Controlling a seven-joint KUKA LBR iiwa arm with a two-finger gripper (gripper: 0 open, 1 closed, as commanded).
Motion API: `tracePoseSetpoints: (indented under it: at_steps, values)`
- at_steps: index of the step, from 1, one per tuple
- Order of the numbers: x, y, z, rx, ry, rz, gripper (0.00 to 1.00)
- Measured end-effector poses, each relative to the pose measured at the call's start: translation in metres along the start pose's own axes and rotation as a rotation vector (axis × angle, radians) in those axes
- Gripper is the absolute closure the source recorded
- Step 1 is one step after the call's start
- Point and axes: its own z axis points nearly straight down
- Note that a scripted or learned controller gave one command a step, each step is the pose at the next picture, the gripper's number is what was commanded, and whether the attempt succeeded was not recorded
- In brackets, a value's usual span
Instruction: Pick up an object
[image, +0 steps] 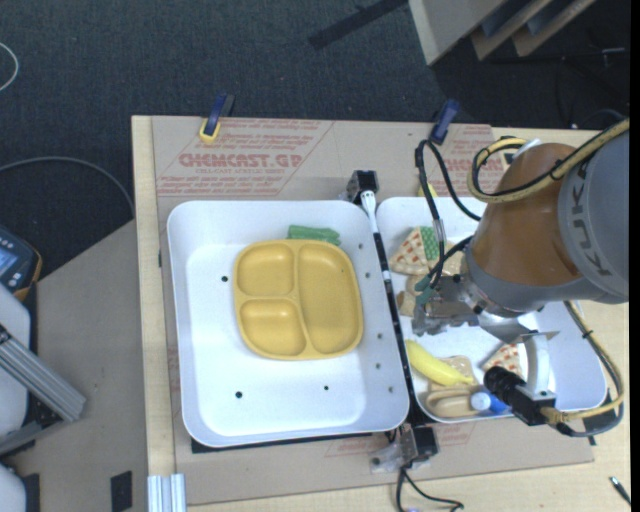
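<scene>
The right bin (590, 385) holds several toy foods: a pizza slice (409, 252) at its far left, a yellow banana (437, 364) near the front left, a tan bun-like piece (450, 402) below it, and another pizza slice (505, 358) to the right. My gripper (430, 312) hangs low over the left part of this bin, just above the banana and below the far pizza slice. The wrist body hides its fingertips, and no object shows between them.
A yellow divided plate (298, 298) lies in the left bin (200, 380), with a green item (313, 233) behind it. The grey arm with its orange band (530, 235) covers the middle of the right bin. Black clips and cables sit along the divider between the bins.
</scene>
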Motion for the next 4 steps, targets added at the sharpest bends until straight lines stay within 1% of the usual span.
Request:
tracePoseSetpoints:
  at_steps: [1, 2, 3, 4]
  values:
    - [0.103, 0.003, -0.136, -0.007, 0.004, -0.003, 1.00]
    - [0.064, 0.003, -0.301, -0.013, -0.002, 0.014, 1.00]
    - [0.062, 0.000, -0.214, 0.018, -0.006, 0.015, 1.00]
    - [0.077, 0.002, -0.236, 0.005, -0.004, 0.011, 1.00]
